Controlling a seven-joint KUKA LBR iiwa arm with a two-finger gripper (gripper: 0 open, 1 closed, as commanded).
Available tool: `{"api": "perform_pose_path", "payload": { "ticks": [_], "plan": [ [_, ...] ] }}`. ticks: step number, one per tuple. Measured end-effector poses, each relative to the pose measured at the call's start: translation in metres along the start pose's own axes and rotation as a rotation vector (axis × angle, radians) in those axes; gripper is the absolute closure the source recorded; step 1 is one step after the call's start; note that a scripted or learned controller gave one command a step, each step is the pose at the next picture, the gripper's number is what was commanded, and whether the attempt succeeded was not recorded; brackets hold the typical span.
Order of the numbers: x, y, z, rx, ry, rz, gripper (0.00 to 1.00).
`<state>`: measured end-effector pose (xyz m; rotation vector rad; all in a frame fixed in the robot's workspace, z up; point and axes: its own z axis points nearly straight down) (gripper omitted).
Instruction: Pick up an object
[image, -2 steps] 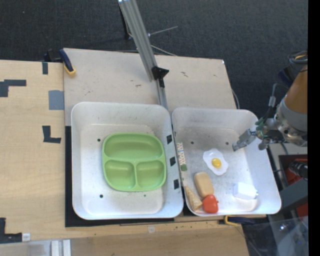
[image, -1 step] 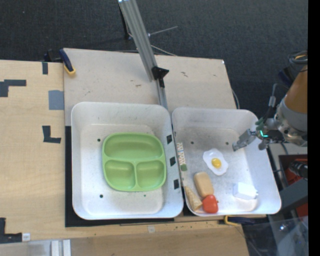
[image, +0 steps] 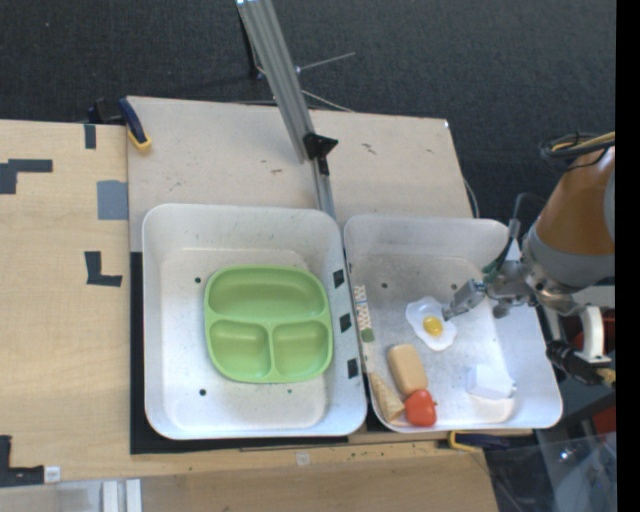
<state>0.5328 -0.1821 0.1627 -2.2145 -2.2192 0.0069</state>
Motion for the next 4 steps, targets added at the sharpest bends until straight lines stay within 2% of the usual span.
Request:
{"api": "perform_pose_path", "payload": {
  "ticks": [1, 2, 3, 4],
  "plan": [
    [0.003, -0.011, 0.057, 0.001, 0.000, 0.001, 0.00],
    [0.003, -0.011, 0.073, -0.007, -0.002, 0.000, 0.00],
    [0.004, -0.011, 0.063, -0.006, -0.002, -0.001, 1.00],
    [-0.002, -0.018, 0.006, -0.011, -0.003, 0.002, 1.00]
  ]
}}
